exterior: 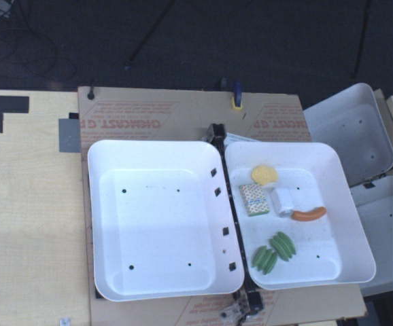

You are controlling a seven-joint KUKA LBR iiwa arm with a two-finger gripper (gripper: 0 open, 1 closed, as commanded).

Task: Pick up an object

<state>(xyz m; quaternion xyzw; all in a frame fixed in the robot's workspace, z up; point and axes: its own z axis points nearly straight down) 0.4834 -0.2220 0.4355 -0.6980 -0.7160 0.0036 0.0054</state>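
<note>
You have six candidates, all in the right-hand shallow white plastic bin [351, 202], the bin on the side the arm reaches in from, so any of them is a shorter reach for the gripper than the left-hand white bin [156, 223] beyond it. Whether the gripper is open or closed cannot be told from this view, so check that before you commit. Nearest the arm's side lies the slim orange-red toy sausage [309, 214], its long axis running roughly across the bin, toward and away from the arm. It touches or nearly touches the short white cylinder [283, 201] just past it. Further on sits the small green-and-white checked block [254, 200], and behind it the flat yellow round disc [264, 175]. Towards the front of the bin, apart from that cluster, two green ridged pods [283, 245] and [265, 259] lie side by side, tilted diagonally. I judge the pods or the disc the cleaner targets, since the sausage and cylinder crowd each other. For the sausage, close across its narrow width.
</note>
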